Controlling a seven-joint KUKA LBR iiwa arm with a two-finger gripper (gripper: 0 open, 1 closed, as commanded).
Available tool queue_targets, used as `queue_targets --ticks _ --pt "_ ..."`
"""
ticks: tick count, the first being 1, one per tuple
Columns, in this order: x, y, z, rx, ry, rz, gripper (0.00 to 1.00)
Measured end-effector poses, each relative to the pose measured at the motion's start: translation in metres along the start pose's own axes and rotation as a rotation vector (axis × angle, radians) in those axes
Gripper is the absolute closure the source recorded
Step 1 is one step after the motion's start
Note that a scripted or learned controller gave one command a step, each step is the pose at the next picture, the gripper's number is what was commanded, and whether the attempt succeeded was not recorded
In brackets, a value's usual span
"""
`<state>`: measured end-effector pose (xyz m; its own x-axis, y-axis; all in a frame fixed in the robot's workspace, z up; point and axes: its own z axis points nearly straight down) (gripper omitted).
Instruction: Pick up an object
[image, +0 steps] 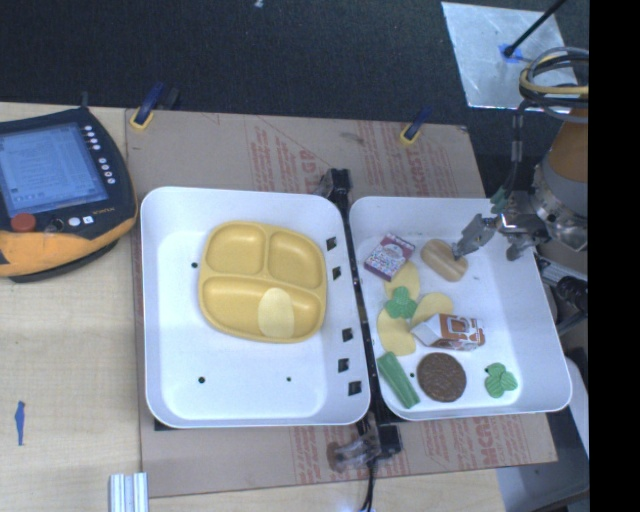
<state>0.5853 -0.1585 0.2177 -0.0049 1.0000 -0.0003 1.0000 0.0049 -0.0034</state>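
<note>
Toys lie in the right bin (530, 300), among them a tan cookie (443, 259) near the far side, and the gripper (490, 240) hangs just beside the cookie with its fingers spread open, holding nothing between them.

Bench surroundings, placed from the gripper (492, 240)

Teach pendant (60, 190), screen lit, orange underside, lies far across the bench from the gripper; brown cardboard sheet (250, 150) spreads beneath it; one clamp (413, 130) near it at the sheet's far edge, second clamp (148, 105) well apart; grey panel (500, 55) beyond it on dark floor.
</note>
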Motion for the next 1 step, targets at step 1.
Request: queue_targets --ticks 1 --pt "-0.0033 0.0495 0.1182 -0.006 -0.003 -0.005 0.00"
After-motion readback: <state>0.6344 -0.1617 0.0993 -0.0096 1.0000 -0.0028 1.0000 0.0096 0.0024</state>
